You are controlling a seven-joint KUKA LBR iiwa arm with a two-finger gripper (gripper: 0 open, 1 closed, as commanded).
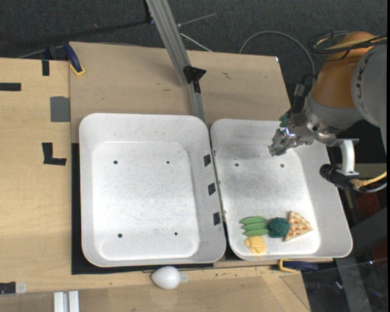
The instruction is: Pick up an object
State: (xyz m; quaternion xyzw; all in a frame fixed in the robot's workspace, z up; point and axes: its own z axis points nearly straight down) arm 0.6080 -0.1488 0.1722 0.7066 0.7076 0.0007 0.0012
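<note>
We are seeing four small toy foods lying in the right bin (pixel 325 200), close to its near edge. The pizza slice (pixel 298 226) is lying flat nearest the near right corner, with its long axis slanting and its narrow tip pointing toward the far edge of the bin. Just beside it, the dark green broccoli piece (pixel 278 226) is sitting. The green pea pod (pixel 252 223) is stretching its long axis along the near edge, and the yellow piece (pixel 255 244) is lying just under it, touching the rim.

The gripper (pixel 279 145) is hanging over the far right part of this bin, well apart from the foods; we cannot tell how it is set, and nothing is showing in it.

The left bin (pixel 143 187) is standing beside it on the wooden bench (pixel 130 77). A white egg-shaped thing (pixel 166 277) is resting on the bench at the near edge.
</note>
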